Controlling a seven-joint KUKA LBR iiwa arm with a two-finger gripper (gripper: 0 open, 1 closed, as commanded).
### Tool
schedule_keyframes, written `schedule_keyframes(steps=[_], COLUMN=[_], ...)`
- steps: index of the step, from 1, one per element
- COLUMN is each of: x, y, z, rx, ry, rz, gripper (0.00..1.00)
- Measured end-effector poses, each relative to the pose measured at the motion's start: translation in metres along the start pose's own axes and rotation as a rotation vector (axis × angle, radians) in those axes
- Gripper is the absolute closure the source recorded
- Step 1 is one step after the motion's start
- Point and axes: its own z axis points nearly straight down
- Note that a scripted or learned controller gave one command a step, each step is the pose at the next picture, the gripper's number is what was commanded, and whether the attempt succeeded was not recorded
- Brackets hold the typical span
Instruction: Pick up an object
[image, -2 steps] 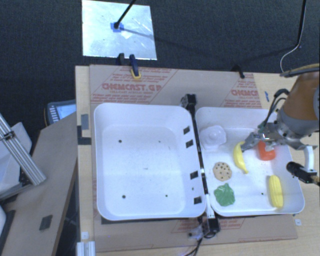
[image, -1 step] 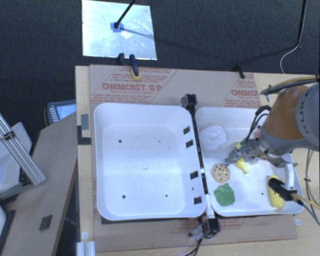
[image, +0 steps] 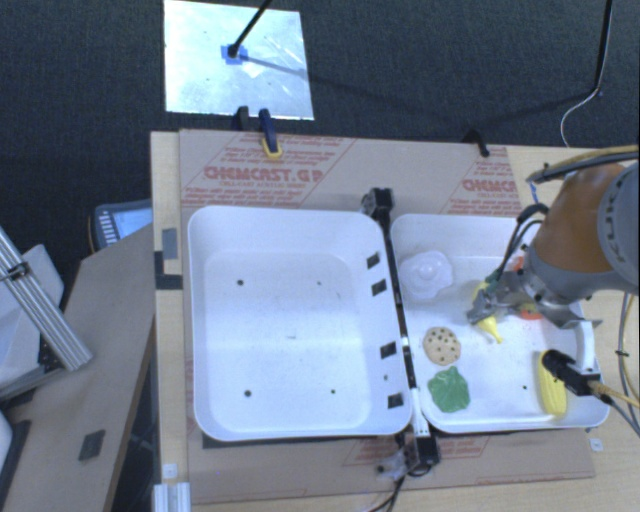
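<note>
Over right bin (image: 470, 228): hand (image: 487, 310) lowered, pointing left; finger state unclear.

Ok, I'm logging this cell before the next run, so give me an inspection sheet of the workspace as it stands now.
Surface: two shallow white bins side by side on a printed board; left bin, right bin.
Job's things: in the right bin, a white translucent piece, a round cookie, a green toy, a yellow object near the right rim, a small yellow piece under the gripper.
Clutter: nothing seen.
Grippers: gripper low over the right bin; grip cannot be judged.
Cables: black cables along the wrist; a thin cable on the floor.
Surroundings: dark carpet, a shiny sheet, an aluminium rail.
</note>
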Motion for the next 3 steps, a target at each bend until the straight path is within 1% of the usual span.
schedule_keyframes(steps=[1, 2, 3], x=[0.065, 0.136, 0.156], y=[0.0, -0.006, -0.075], z=[-0.103, -0.234, -0.193], rx=[-0.001, -0.002, 0.008], ry=[0.001, 0.0, 0.002], rz=[-0.005, -0.005, -0.001], gripper=[1.0, 1.0, 1.0])
